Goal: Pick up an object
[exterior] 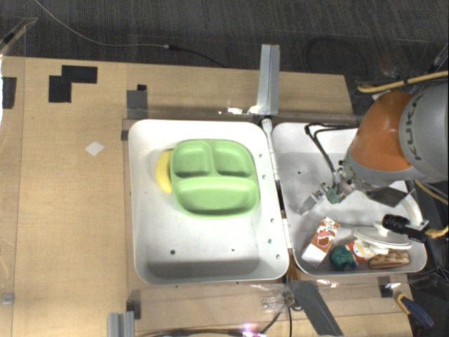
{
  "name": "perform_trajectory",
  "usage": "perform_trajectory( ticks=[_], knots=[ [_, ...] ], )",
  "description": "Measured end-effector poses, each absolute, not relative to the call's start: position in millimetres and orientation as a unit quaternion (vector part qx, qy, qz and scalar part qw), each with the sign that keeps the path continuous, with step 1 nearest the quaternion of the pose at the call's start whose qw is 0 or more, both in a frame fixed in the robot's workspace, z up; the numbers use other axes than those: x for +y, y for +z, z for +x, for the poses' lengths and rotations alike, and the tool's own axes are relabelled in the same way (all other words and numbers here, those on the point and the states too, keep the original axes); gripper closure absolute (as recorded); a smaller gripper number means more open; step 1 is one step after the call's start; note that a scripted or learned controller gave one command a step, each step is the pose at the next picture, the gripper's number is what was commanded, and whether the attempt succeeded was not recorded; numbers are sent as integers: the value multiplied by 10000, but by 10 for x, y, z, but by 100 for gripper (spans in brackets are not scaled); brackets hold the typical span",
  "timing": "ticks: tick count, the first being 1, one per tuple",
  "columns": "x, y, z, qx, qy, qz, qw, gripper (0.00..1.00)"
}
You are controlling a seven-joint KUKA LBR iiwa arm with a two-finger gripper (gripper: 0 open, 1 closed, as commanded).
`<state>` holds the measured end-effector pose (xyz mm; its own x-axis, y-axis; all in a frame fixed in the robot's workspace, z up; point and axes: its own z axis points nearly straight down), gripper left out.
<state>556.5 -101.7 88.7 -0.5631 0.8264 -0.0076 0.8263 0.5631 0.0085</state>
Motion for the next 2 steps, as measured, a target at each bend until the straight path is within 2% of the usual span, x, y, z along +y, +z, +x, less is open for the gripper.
perform_trajectory(
  ticks=[1,2],
  knots=[
    [-1013,1023,5602,8854,37,4648,104,100],
    [-1013,1023,5601,8855,36,4645,103,0]
  ],
)
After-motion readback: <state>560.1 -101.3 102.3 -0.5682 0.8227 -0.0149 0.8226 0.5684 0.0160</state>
